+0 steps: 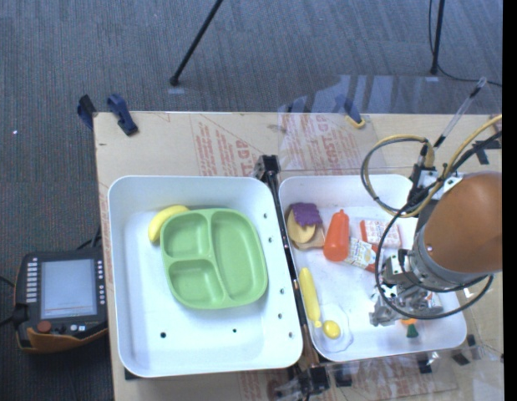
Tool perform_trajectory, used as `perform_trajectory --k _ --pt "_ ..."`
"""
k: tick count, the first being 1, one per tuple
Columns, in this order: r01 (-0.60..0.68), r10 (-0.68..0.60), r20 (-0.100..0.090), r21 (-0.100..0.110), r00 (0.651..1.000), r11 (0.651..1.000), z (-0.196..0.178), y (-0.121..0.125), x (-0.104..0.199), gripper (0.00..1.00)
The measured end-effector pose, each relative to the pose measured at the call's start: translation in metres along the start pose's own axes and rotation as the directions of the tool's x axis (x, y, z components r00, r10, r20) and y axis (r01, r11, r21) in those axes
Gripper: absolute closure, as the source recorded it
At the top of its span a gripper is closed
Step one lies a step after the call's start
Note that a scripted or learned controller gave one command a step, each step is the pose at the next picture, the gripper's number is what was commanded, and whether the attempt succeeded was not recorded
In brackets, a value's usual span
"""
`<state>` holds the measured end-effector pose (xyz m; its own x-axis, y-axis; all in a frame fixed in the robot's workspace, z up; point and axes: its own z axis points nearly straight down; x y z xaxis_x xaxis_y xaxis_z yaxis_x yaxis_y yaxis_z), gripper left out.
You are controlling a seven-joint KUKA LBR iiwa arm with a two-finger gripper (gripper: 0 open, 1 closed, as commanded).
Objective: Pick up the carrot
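Gripper point(390, 314) positioned low in right bin point(358, 186), near its front-right corner; finger state cannot be determined. Carrot point(411, 327), possibly with green tip, lies just beside it on bin floor

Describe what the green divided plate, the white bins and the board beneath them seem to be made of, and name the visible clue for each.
Green divided plate: likely moulded plastic, matte; uniform colour, rounded compartment edges.
White bins: probably plastic, smooth and slightly glossy; rounded corners, thin raised rims.
Board: looks like cardboard or wood-fibre sheet; tan surface with faded red print.
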<state>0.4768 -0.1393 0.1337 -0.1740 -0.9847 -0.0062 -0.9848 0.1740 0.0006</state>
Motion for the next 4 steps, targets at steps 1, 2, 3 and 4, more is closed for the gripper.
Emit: perform_trajectory --k 1,2,3,4 --pt "-0.002 0.002 0.000 -0.002 1.000 1.000 0.001 0.001 0.000 0.00" --pt "-0.295 0.295 -0.002 -0.004 0.956 0.956 0.048 -0.005 0.034 0.00" --pt "-0.288 0.288 0.002 -0.005 0.958 0.958 0.038 -0.006 0.029 1.00" --pt "-0.564 0.564 0.000 0.002 0.826 0.826 0.020 -0.030 0.024 1.00"
